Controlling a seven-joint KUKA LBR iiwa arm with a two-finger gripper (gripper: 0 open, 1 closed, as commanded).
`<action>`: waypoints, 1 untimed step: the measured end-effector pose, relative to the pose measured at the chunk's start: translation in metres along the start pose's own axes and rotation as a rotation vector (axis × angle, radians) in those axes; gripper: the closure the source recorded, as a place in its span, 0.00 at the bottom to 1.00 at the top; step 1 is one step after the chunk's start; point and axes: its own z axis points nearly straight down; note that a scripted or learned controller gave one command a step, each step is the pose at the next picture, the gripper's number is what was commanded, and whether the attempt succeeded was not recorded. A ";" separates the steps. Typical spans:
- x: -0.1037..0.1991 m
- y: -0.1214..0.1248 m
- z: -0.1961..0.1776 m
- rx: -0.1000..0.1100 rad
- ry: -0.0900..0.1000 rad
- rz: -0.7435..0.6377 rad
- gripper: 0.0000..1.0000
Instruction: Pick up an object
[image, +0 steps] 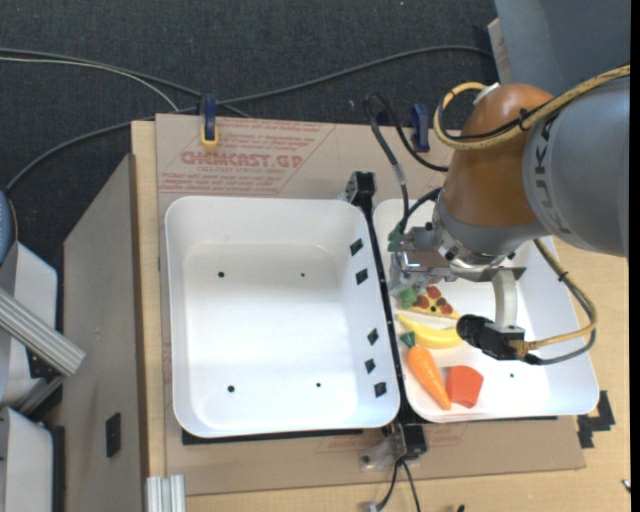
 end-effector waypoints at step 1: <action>0.012 -0.015 -0.012 -0.008 -0.001 0.003 1.00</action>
